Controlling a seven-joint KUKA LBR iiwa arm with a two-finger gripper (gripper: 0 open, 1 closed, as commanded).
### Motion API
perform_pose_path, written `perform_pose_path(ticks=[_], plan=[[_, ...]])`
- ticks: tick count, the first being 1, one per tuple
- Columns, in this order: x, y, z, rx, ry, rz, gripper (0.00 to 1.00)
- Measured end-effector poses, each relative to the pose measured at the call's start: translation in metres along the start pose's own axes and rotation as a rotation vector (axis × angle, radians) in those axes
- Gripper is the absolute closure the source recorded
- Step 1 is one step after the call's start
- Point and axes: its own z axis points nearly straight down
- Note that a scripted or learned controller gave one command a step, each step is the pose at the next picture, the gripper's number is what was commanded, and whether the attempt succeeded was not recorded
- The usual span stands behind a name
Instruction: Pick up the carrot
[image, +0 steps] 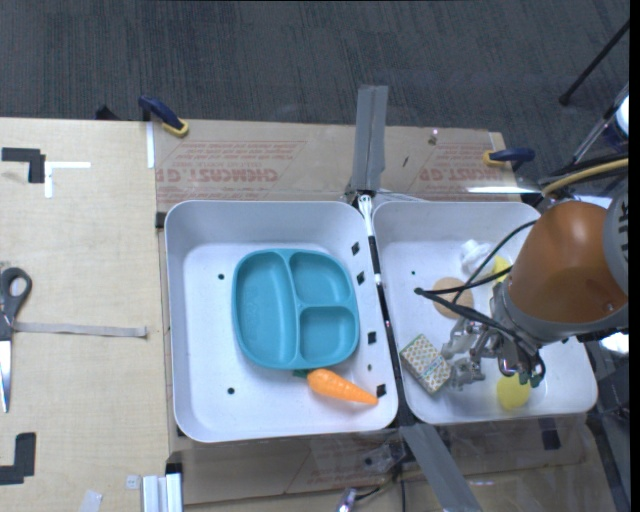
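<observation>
The orange carrot (341, 388) lies in the left bin (190, 330), at its near side just below the blue divided plate (296, 307). A bit of green stem shows at the carrot's left end. My gripper (468, 362) hangs over the right bin (570, 395), well to the right of the carrot and across the wall between the two bins. It sits just right of a speckled sponge (426, 362). Nothing shows between the fingers, and cables partly hide them.
The right bin also holds a yellow lemon-like fruit (513, 392), a tan round object (452, 295) and a white and yellow item (482, 258). Scissors (10, 320) lie on the bench at far left. Clamps (165, 116) hold the cardboard at the back.
</observation>
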Motion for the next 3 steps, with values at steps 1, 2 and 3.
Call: perform_pose_path(ticks=[1, 2, 3], plan=[[-0.045, 0.016, 0.01, -0.008, 0.005, -0.275, 1.0], [-0.047, -0.073, -0.083, -0.008, 0.001, -0.73, 1.0], [-0.077, -0.097, 0.011, -0.011, 0.0, -1.045, 1.0]])
